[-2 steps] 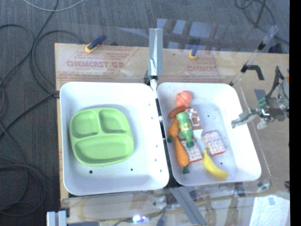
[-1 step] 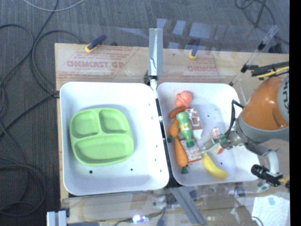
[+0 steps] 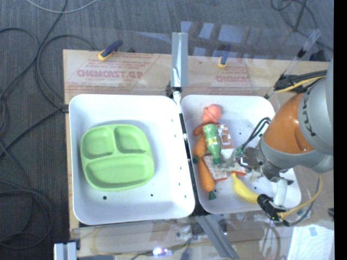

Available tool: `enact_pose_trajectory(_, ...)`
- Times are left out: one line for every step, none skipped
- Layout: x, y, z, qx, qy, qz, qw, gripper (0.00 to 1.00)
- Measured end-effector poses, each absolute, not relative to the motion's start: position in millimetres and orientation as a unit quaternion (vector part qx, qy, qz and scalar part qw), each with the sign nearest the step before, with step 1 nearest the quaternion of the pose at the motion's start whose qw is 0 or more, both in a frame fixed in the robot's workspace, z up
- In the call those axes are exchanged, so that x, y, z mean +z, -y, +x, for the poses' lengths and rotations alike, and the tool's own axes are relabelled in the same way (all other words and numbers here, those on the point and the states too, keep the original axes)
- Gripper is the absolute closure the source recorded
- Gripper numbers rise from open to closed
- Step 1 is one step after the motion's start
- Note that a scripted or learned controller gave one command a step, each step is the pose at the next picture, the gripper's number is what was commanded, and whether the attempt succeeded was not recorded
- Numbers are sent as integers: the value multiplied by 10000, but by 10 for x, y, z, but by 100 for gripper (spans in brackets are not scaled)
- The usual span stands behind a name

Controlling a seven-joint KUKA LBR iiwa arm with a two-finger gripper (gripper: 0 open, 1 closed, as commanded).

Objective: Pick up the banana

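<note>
In the camera view, the grey arm [image 3: 303, 129] reaches in from the right over the right-hand bin [image 3: 249, 104], its orange band bulging above the wrist and the wrist bent downward toward the bin's near edge, so that the gripper [image 3: 245, 164] sits low among the clutter with its opening hidden by the wrist. The banana [image 3: 244, 189] lies on the bin floor just below and beside the gripper, near the bin's front wall, right of the carrot [image 3: 205, 175] and the green bottle [image 3: 212, 142]. The other bin [image 3: 81, 199], to the left, holds a green divided plate [image 3: 116, 156].
</note>
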State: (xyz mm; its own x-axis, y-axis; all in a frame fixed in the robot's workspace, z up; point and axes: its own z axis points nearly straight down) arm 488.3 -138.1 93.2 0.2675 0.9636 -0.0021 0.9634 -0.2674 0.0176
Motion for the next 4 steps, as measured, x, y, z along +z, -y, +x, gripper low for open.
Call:
enact_pose_trajectory(1029, 1368, 4910, 72, -6058, 7955, 88, 100)
enact_pose_trajectory(1828, 568, 5078, -24, -4646, 8855, -1, 100)
enact_pose_trajectory(1828, 572, 5077, -26, -4643, 8856, 4, 0)
enact_pose_trajectory(1213, 1375, 4854, -28, -5387, 8425, -14, 0)
